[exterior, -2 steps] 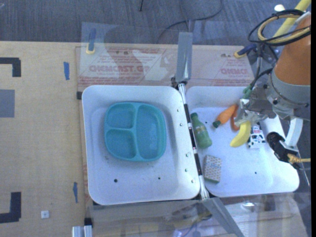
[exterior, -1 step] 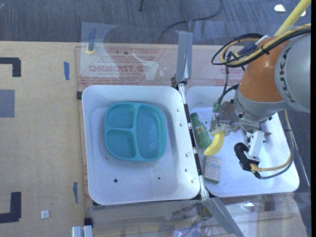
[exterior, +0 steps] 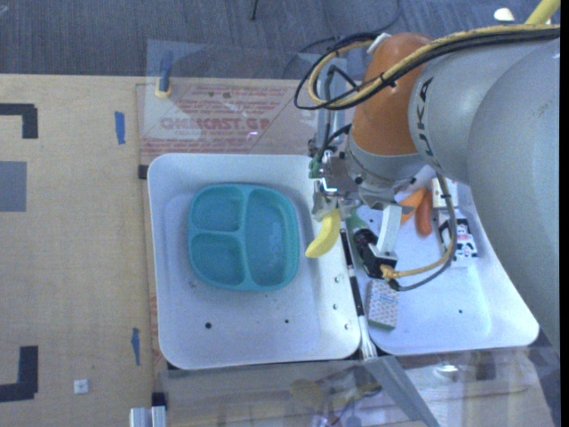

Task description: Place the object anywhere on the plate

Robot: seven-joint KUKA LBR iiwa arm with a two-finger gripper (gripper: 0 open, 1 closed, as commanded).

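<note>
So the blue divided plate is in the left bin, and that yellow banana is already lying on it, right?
Not quite. The blue divided plate is in the left bin, but the yellow banana is not on it. The camera view shows the banana beside the plate's right edge, just under the gripper, over the bin's right side.

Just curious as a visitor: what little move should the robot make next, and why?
Probably a short shift toward the left bin, so the banana comes over the teal plate. The banana hangs below the gripper at the bin's right edge, beside the plate and not yet above it.
</note>
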